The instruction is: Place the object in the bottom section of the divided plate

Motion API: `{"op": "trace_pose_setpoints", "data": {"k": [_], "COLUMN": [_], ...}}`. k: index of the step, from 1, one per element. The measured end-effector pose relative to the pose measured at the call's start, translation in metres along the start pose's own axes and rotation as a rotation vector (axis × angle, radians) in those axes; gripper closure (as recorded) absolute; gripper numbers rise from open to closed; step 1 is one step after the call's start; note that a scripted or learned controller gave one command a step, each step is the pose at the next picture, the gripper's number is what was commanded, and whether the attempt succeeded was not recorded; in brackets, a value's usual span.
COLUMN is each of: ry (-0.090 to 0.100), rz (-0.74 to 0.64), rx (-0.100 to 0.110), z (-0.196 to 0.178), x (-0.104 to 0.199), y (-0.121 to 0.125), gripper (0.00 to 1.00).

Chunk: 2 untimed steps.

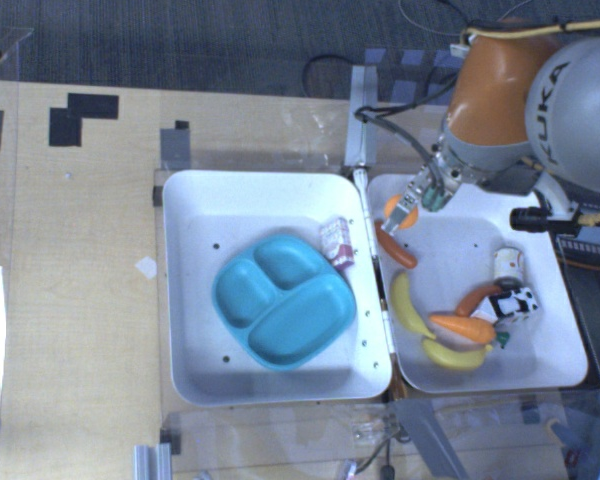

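Divided plate (285, 300) sat blue in the left bin (185, 268), a small packet (336, 242) just off its upper right edge. Over in the right bin (560, 363), the gripper (405, 211) hung above a sausage (395, 247), something orange at its tip. Couldn't tell if it was clamped.

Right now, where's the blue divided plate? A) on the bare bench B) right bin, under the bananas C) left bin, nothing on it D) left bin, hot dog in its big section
C: the blue divided plate sits in the left bin with all its sections bare.
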<state>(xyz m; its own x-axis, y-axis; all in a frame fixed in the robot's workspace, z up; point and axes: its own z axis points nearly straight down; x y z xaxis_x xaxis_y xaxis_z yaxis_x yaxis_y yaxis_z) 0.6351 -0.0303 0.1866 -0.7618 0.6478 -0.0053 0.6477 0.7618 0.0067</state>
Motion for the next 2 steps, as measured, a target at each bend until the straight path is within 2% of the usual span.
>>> {"op": "trace_pose_setpoints", "data": {"k": [1,2], "ry": [0.001,0.001], "rz": [-0.003,-0.002], "rx": [0.001,0.001], "z": [-0.026,-0.0259], "x": [0.0972,0.097], "y": [0.0001,-0.0002], "gripper": [1.0,0.0]}}
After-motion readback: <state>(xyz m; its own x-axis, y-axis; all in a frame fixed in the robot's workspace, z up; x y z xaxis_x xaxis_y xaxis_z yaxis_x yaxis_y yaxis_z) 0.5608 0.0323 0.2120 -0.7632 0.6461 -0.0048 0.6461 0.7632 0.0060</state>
